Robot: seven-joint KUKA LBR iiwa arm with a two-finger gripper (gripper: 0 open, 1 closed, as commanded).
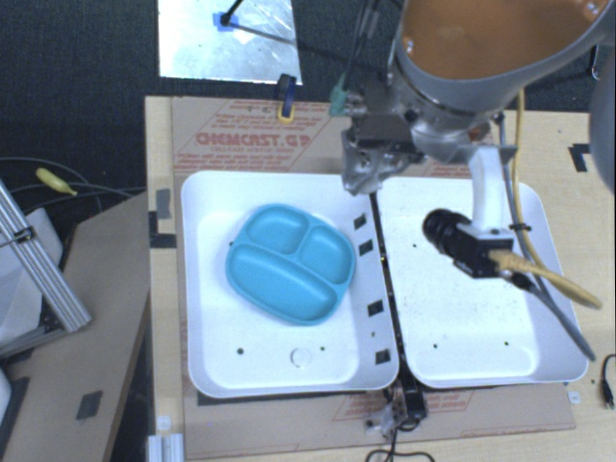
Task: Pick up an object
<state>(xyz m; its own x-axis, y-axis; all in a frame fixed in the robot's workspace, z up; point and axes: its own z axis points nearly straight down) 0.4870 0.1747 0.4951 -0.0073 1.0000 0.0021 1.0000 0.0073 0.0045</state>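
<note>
1. The arm point(491, 37), grey with an orange band, reaches in from the right and hangs over the far side of the bins
2. A cardboard sheet point(250, 135) with red lettering lies flat on the bench under both bins
3. The left bin point(207, 258) and the right bin point(462, 335), both shallow and white, sit side by side and meet along a middle seam
4. The blue plate point(289, 263) (a divided one, with three compartments) lies flat near the middle of the left bin, apart from the gripper
5. The gripper point(364, 173) is at the far end of that seam, over the bins' rims; from this angle I cannot tell how far open it is, nor whether it has hold of anything
</note>
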